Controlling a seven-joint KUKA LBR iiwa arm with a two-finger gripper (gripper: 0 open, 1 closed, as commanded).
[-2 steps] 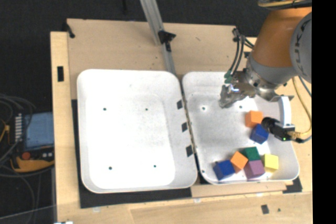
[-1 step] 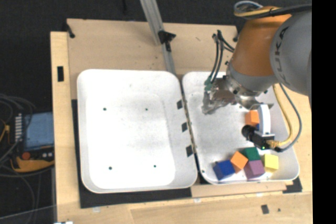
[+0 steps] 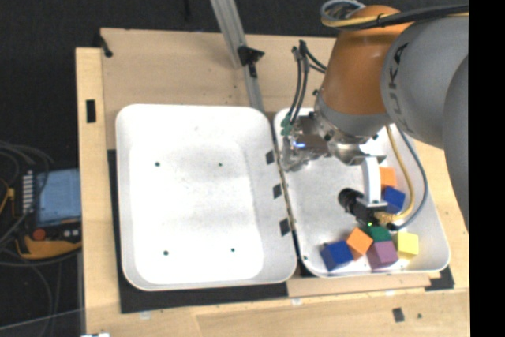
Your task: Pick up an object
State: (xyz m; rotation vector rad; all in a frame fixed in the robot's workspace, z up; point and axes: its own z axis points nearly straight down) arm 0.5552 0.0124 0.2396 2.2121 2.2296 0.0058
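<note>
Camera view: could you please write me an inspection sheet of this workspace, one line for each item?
Surface: wooden bench bearing left bin and right bin, both white and shallow.
Job's things: coloured blocks grouped in the right bin, toward the view's lower right: blue block, orange block, purple block, yellow block; further blocks close beside the arm.
Clutter: nothing seen.
Grippers: pincer over the right bin's left side, apart from the blocks.
Cables: dark cables along the wrist; loose cables on the floor, left.
Surroundings: slanted metal rail; blue box beside the bench.
</note>
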